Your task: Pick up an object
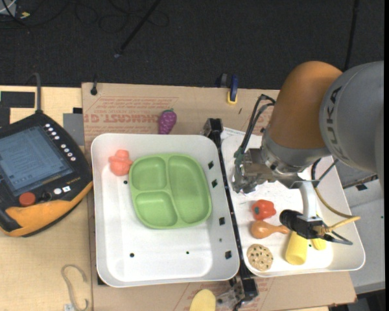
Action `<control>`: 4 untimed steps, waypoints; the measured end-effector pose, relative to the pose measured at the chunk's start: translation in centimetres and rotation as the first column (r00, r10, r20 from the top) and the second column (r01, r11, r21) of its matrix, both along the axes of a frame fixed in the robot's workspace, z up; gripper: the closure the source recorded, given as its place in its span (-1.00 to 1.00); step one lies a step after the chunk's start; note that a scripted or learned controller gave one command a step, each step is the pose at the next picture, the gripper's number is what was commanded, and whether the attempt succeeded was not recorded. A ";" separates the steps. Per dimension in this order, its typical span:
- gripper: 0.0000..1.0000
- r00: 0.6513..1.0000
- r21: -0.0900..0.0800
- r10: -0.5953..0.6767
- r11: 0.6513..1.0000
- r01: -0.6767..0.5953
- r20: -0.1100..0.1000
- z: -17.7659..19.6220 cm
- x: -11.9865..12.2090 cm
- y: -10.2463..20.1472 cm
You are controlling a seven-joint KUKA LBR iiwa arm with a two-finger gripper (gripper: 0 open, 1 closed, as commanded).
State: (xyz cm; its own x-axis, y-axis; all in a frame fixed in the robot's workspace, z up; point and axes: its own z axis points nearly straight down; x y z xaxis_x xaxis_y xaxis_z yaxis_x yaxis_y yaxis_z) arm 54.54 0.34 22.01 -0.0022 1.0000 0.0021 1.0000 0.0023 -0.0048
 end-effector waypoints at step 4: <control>1.00 1.000 -0.001 -0.003 1.000 0.003 0.002 -0.1 -0.3 0.2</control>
